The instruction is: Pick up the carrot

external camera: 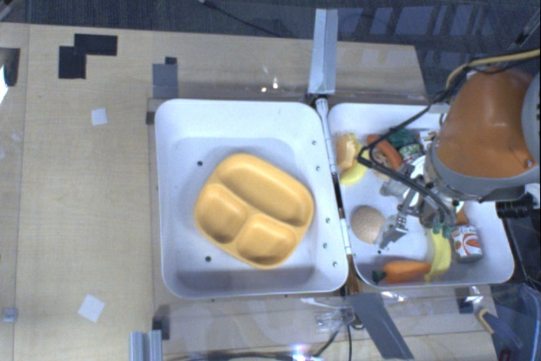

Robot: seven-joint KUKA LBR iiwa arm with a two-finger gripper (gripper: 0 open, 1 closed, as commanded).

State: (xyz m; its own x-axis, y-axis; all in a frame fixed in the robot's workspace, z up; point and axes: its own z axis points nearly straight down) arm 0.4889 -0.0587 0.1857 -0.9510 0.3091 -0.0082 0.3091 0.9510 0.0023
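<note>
Camera view: the right bin (500, 266) sits in the right half of the frame, crowded with small items, and the carrot (406, 270) lies flat along its lower edge, orange, its length running left to right. A banana (439, 254) touches the carrot's right end, and a round tan ball (368, 224) rests just up and left of it. The gripper (397, 226) hangs in the middle of the bin, its tip above the white floor between ball and carrot; whether its jaws stand wide or narrow cannot be told here. Nothing is seen held.

The carrot lies apart from the tip, just toward the lower edge of the frame and slightly right. A good grasp, I judge, means shifting that way, closing across the carrot's thin width near its middle, and staying clear of the banana. The left bin (177, 199) holds a yellow divided tray (254, 209).
</note>
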